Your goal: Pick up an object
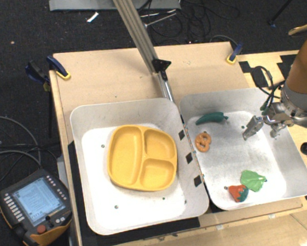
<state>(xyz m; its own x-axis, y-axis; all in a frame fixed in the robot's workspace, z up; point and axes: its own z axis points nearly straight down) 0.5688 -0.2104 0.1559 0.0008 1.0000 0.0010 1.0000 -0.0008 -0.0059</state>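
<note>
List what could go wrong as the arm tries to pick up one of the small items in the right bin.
1. The claw hangs over bare bin floor, apart from every item, so closing here would likely grab nothing.
2. The green toy touches the red-orange toy; a grasp there may catch both or push one away.
3. The pretzel lies flat and may slip.

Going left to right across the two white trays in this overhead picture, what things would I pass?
Yellow divided plate → pretzel → dark green pepper → small red and orange toy → light green leaf-like piece → the gripper, above the right bin.
</note>
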